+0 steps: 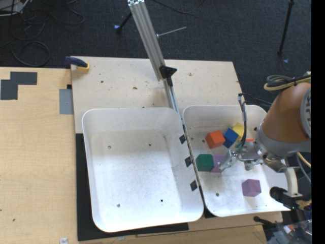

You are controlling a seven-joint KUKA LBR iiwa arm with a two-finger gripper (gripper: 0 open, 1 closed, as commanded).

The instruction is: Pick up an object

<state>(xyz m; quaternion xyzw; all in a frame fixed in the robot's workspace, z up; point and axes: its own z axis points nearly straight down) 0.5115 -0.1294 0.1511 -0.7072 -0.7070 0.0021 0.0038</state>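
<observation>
Arm: your gripper (227, 162) sits low in the right bin (223, 207) | Fingers: you cannot tell their state | Objects: green cube (204, 162) and pale purple block (218, 162) beside it; orange cube (215, 139), blue cube (230, 137), yellow block (238, 129) nearby; purple cube (251, 187) apart

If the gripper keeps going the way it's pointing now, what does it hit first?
The gripper points toward the view's left, low in the right bin. First in line looks like the pink block at its tip, with the green cube just beyond. Depth is uncertain from this single view.
</observation>
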